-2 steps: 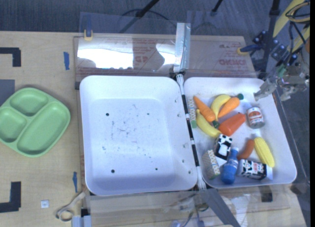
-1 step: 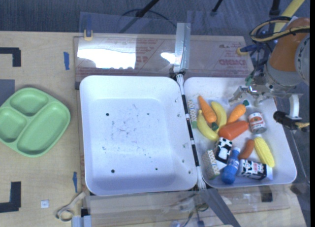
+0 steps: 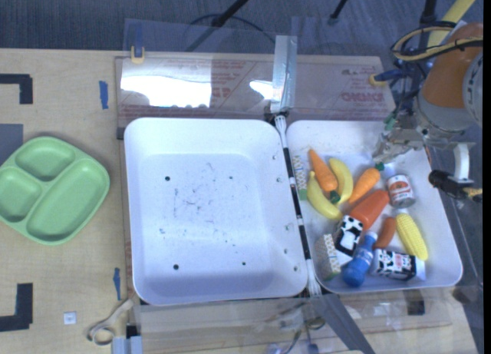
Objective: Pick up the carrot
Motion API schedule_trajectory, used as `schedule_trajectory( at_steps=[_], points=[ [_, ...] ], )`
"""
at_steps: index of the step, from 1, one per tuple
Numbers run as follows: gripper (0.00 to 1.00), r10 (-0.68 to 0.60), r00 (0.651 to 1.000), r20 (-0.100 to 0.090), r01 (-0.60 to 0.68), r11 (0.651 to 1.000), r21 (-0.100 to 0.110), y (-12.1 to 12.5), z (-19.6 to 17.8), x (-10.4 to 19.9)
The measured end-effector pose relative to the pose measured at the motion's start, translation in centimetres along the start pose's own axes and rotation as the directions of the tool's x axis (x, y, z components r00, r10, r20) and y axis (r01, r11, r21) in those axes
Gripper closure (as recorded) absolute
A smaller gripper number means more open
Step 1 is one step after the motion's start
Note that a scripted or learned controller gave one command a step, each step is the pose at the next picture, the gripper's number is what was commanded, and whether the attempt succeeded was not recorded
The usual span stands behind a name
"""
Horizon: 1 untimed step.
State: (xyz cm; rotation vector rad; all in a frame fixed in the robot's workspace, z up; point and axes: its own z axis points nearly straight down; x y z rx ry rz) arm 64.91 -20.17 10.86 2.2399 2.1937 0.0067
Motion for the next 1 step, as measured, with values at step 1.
schedule_trajectory(
  at_steps=[1],
  points=[
    [0.0, 0.0, 1.0, 0.0, 0.0, 1.0, 0.001, -0.01, 0.03, 0.04]
  ],
)
